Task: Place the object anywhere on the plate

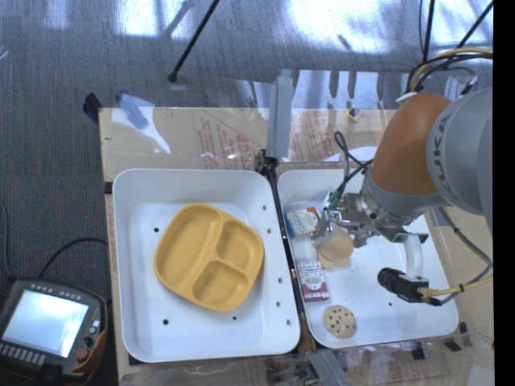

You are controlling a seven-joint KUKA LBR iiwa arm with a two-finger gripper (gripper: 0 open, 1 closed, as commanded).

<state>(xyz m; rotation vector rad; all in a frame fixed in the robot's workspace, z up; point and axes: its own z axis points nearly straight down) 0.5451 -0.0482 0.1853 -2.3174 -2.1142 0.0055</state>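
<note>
A yellow plate [209,256] with three compartments lies in the left bin [137,207]. My gripper [338,227] hangs low in the right bin [434,316], near that bin's left side. Right under and in front of it sits a tan round bun-like object [336,251], partly covered by the gripper. A small white, blue and red packet [302,219] lies just left of the gripper. The arm's orange band [410,147] and grey body cover the back right of the right bin.
A red and white packet [312,281] lies by the right bin's left wall. A chocolate-chip cookie [339,321] rests near the front edge. A black cable connector [400,284] hangs right of the bun. A teach pendant [48,324] sits at the lower left.
</note>
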